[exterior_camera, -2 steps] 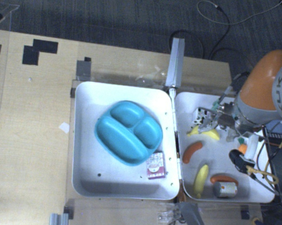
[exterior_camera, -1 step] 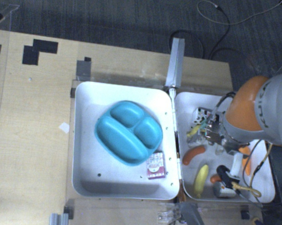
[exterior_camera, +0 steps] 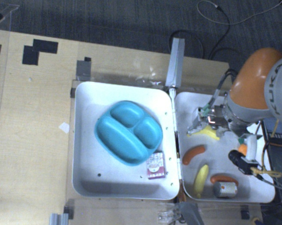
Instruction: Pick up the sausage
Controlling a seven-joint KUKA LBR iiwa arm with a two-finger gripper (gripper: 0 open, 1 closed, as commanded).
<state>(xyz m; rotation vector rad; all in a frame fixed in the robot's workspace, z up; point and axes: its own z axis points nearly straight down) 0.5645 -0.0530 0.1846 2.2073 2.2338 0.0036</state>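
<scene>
gripper (exterior_camera: pixel 202 124) in right bin (exterior_camera: pixel 226 152), over yellow item (exterior_camera: pixel 207 134); grip state: cannot tell | sausage (exterior_camera: pixel 193 154) lies nearby, untouched

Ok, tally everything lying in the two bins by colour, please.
Blue: 1, divided plate
Yellow: 2, banana and yellow piece
Red-orange: 2, left sausage and right sausage
Silver: 1, can
Pink: 1, packet
Total: 7

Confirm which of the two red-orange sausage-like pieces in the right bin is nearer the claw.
The tilted sausage, just below the claw. The other sausage lies level and farther down, beside a silver can.
</scene>
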